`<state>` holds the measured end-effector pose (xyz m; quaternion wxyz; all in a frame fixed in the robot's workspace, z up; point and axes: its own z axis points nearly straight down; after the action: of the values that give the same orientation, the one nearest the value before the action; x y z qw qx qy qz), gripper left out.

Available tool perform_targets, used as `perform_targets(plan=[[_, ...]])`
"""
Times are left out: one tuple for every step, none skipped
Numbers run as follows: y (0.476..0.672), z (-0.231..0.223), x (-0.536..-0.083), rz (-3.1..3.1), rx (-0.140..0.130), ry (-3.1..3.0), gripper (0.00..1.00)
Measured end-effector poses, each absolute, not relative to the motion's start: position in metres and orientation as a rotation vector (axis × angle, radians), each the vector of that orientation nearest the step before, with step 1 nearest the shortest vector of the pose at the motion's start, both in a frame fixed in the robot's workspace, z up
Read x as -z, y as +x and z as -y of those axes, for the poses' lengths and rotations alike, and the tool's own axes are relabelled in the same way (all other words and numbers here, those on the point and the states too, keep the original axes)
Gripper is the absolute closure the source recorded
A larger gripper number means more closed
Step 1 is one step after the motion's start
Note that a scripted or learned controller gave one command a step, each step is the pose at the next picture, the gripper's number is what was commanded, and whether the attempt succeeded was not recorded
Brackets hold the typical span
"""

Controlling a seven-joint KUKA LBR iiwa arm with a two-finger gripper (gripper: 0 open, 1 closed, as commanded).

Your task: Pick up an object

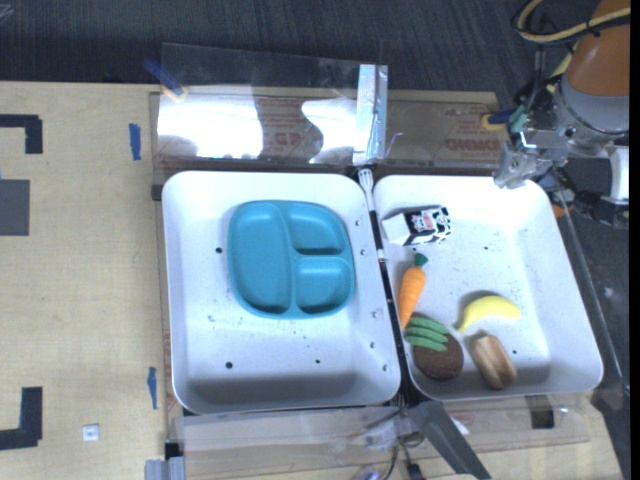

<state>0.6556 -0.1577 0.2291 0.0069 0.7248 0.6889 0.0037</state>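
The right bin (560, 268) holds several small things: a white and black carton (418, 225) near its far left corner, an orange carrot (411, 290) along its left wall, a yellow banana (488, 311), a brown and green round piece (437, 346) and a brown bread roll (492, 360) near the front. My gripper (517, 166) hangs over the bin's far right corner, well apart from all of them, and nothing shows in it. The arm's orange band (602, 63) is at the upper right.
A blue divided plate (290, 258) lies in the left bin (190, 298). A clear upright panel (368, 118) stands behind the bins, above the wall between them. Cables (545, 13) loop by the arm at the top right.
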Motion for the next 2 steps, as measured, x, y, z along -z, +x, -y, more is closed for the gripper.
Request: perform_targets(plan=[[0.593,0.047,-0.184,-2.451,0.001,1.970,1.00],[0.537,0.048,-0.201,-2.529,-0.001,1.865,1.00]])
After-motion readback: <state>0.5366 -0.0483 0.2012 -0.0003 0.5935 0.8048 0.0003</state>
